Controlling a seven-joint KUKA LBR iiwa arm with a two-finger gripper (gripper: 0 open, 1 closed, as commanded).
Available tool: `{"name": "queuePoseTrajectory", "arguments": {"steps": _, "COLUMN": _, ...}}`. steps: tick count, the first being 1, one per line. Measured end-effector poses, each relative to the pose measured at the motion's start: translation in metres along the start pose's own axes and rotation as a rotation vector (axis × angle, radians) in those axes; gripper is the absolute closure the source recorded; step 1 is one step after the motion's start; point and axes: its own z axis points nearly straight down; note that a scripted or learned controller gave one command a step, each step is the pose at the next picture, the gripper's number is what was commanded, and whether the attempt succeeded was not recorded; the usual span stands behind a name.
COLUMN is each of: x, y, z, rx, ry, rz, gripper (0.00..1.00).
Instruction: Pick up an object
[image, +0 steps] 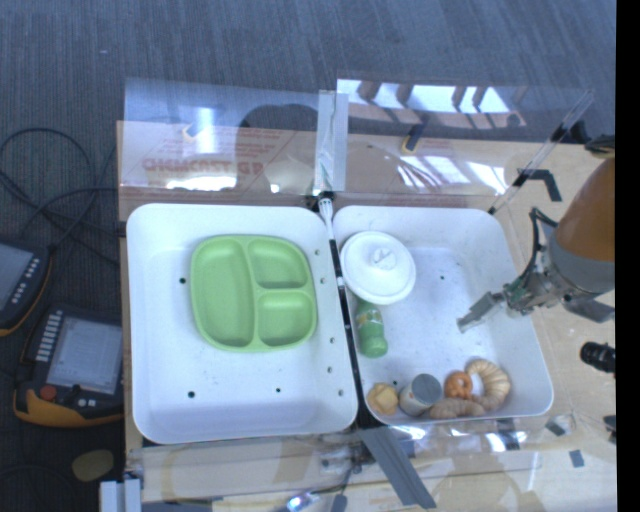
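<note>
My hand (478, 312) hovers at three o'clock in the right bin (520, 262), grip state unclear, and the crowded toys (455, 388) at five o'clock risk a glancing miss.

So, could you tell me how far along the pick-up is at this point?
Nothing looks picked yet. The tool hangs over the right bin near its right side, with nothing visible between its fingers. The green bottle, white bowl and the food pieces at the front edge all lie in the bin. Descent, grasp and lift remain.
</note>
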Motion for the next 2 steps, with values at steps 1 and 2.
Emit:
{"name": "queuePoseTrajectory", "arguments": {"steps": 1, "x": 0.027, "y": -0.001, "z": 0.044, "rx": -0.001, "ry": 0.002, "rz": 0.165, "gripper": 0.0}}
{"name": "queuePoseTrajectory", "arguments": {"steps": 2, "x": 0.017, "y": -0.027, "z": 0.056, "rx": -0.029, "ry": 0.005, "rz": 0.138, "gripper": 0.0}}
